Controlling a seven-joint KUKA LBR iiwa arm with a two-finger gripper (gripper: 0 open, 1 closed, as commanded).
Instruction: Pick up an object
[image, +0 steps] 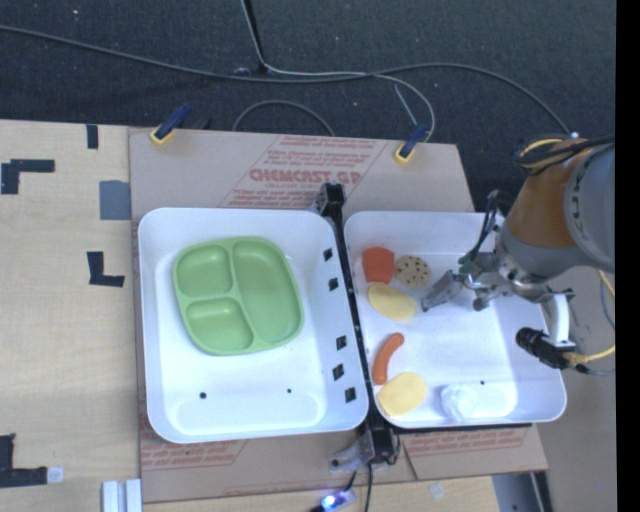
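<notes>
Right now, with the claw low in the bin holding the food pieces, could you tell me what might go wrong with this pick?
1. The claw sits just beside the yellow piece, so it may push it rather than grip it.
2. The orange block, the cookie and that yellow piece crowd together; a grab could knock a neighbour.
3. The bin wall lies close behind them, leaving little room.

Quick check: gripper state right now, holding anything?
Gripper: over the right bin, beside the yellow piece; nothing seen held, open or shut cannot be told.

dark carpet floor (120, 60), wooden bench (50, 330), cables (300, 72)
</notes>
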